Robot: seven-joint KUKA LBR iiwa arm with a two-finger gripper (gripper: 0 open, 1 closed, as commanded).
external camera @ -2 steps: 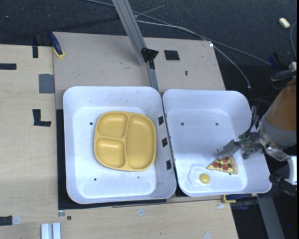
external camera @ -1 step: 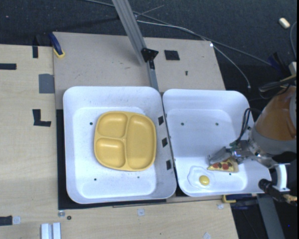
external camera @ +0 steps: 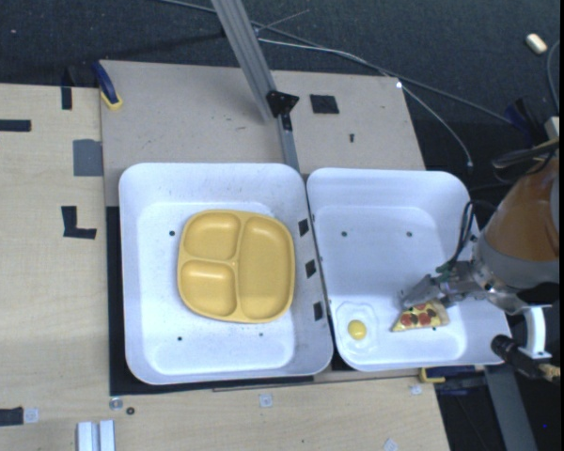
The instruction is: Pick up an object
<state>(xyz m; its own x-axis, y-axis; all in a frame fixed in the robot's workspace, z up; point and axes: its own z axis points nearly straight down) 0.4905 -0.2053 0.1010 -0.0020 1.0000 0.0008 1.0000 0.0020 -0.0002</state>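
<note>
Claw (external camera: 421, 299) at lower right of frame, just above a pizza slice (external camera: 420, 318) in the right bin (external camera: 385, 191); grip state unclear.

the arm (external camera: 526, 238) is grey with a broad orange band. a black cable (external camera: 466, 228) runs beside its wrist. its tool (external camera: 432, 294) is small, dark metal.

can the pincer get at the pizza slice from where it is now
Probably yes: the pincer hangs just above the pizza slice in the right bin, and nothing lies between them.
</note>
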